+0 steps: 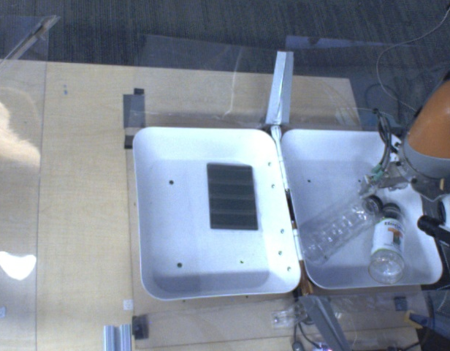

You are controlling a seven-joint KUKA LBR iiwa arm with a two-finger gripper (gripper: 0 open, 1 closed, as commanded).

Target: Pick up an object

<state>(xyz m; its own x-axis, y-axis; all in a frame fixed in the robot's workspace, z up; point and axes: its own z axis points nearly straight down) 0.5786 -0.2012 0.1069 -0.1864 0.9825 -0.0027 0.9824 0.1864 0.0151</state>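
In right bin (pixel 313 152), by its right edge: hand (pixel 382 183) over two bottles, grip state unclear.

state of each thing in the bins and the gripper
black pad: lying flat in the left bin
clear bottle: on its side, slanted, in the right bin
white-label bottle: on its side beside the clear one
gripper: low over the right bin, above the bottles

Pale wooden bench (pixel 71 218) across most of the frame, under clear glossy sheeting (pixel 20 159) catching bright glare at left. Dark grey carpeted floor (pixel 174 9) along the top. Loose cables (pixel 422 35) at upper right.
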